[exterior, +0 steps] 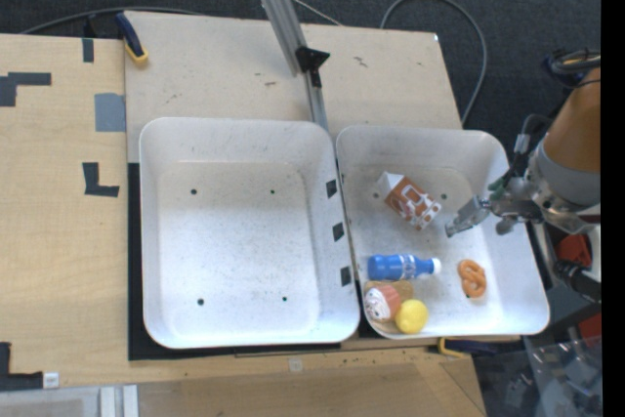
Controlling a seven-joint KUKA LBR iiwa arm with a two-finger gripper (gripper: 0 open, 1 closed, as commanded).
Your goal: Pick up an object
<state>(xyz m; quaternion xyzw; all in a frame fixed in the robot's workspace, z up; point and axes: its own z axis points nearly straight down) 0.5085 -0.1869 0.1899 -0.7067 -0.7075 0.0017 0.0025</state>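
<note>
The right bin (430, 144) holds several objects. A red and white carton (408, 200) lies near its middle. Below it, a blue bottle (400, 266) with a white cap lies on its side. An orange twisted piece (473, 278) rests near the right wall. A yellow ball (412, 315) and a round pink and white item (379, 301) sit at the front edge. My gripper (483, 222) hangs over the right side of this bin, right of the carton and above the orange piece. Its fingers are open, with nothing between them.
The left bin (234, 137) sits beside the right one, with a shared wall between them. A grey metal pole (278, 0) slants in from the top toward the bins' back edge. A yellow and blue clamp (132, 39) lies at the bench's back left.
</note>
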